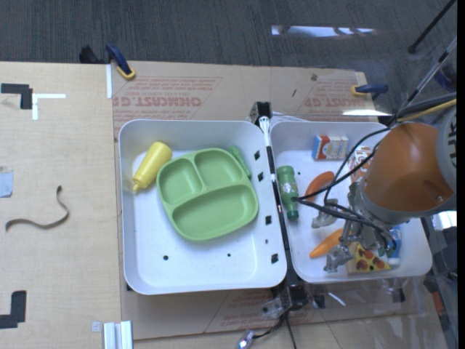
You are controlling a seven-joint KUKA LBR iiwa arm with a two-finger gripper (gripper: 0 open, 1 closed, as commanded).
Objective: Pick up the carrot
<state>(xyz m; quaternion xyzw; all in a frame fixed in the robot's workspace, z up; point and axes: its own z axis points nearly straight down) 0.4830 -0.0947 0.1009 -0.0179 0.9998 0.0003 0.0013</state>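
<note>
- Across the left of the frame, a pale wooden bench top (58,267), with a brown cardboard sheet (189,97) under the bins.
- At centre, the left white bin (196,271); touching it on the right, the right white bin (305,140), joined along a dark clipped seam.
- Over the right bin, reaching in from the right edge, the grey arm with its orange band (403,169), bulky and hiding much of that bin's right half; black cables trailing left from it.
- In the left bin, toward its upper half, a green divided plate (209,193), lying flat.
- Just beside the plate's upper-left rim, a yellow bottle (150,164), lying on its side.
- In the right bin against the left wall, a green bottle (287,190), lying down.
- In the lower part of the right bin, the carrot (323,246), lying slanted on the bin floor.
- Just right of the carrot, low over the bin floor, the gripper (343,249); wide or narrow cannot be told, and nothing seen held.
- Above the carrot, a second orange piece (320,182), slanted.
- Near the bin's lower right, a flat pizza-like piece (365,260).
- At the upper wall, a small carton (330,147).
</note>
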